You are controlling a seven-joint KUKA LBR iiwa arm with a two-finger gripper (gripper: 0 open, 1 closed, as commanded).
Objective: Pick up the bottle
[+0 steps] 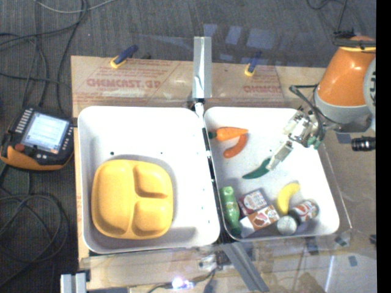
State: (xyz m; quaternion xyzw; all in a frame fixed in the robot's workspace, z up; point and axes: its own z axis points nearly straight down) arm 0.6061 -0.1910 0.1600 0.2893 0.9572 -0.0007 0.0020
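The arm enters from the right, with its orange band above the wrist. The gripper hangs over the upper right part of the right bin, slanted down toward the left. Whether it is released or clenched cannot be told; the tip is too small and blurred. Nothing is seen held in it.

The bottle, green, lies along the left wall of the right bin, near the front corner, well apart from the gripper. A green pepper lies just below the gripper tip. A carrot lies near the rear left of that bin. A banana and a can lie toward the front right.

The left bin holds a yellow tray.
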